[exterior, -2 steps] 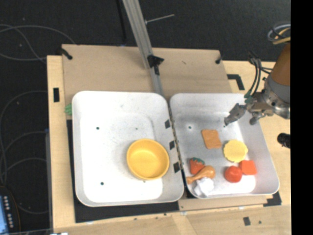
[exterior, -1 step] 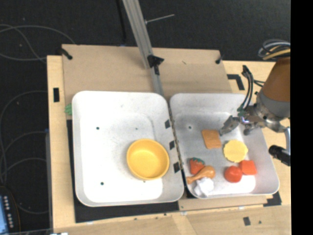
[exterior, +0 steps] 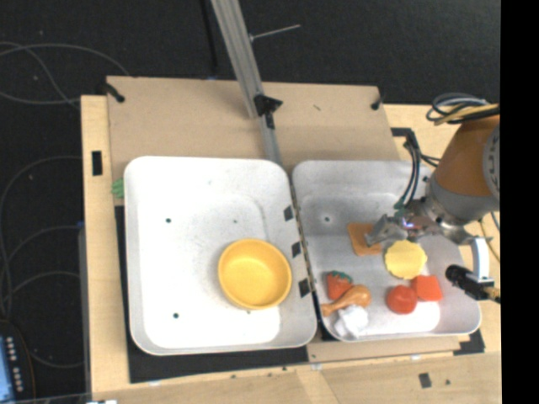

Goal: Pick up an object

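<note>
The gripper, jaws' gap not discernible, hangs low in the right bin at the orange slab, with the yellow disc at its 4 o'clock, so the approach looks underway and closing squarely on one item comes next.

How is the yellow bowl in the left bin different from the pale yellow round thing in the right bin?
The yellow bowl is deep and hollow; the pale yellow disc looks flat. The bowl is a richer orange-yellow and clearly larger; the disc is paler and smaller. The bowl sits alone in the left bin; the disc lies among other small items in the right bin, just below the gripper. Both are round and yellow.
</note>
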Controlling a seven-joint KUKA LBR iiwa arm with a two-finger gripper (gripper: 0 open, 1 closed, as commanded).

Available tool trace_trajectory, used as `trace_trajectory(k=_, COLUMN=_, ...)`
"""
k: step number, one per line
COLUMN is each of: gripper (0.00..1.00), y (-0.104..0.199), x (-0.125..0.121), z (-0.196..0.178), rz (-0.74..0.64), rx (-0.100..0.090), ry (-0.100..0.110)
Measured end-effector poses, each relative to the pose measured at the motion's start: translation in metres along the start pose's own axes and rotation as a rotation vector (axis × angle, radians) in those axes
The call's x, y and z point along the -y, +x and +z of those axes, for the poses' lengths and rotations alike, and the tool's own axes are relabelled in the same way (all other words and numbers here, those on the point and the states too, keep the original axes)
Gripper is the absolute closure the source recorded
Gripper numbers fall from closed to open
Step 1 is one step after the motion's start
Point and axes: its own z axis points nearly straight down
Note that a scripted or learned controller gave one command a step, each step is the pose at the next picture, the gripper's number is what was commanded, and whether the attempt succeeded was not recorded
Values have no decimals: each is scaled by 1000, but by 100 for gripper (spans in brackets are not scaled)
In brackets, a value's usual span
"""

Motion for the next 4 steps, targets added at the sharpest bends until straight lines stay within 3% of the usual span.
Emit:
trace_trajectory(k=1, gripper=100, y=-1, x=-1, z=-11, rz=4, rx=0, ry=-4)
trace_trajectory(k=3, gripper=100, y=-17, x=2, z=-116, rz=4, rx=0, ry=-2)
trace_trajectory(k=4, gripper=100, y=-19, x=1, z=-145, rz=-3, rx=0, ry=-5)
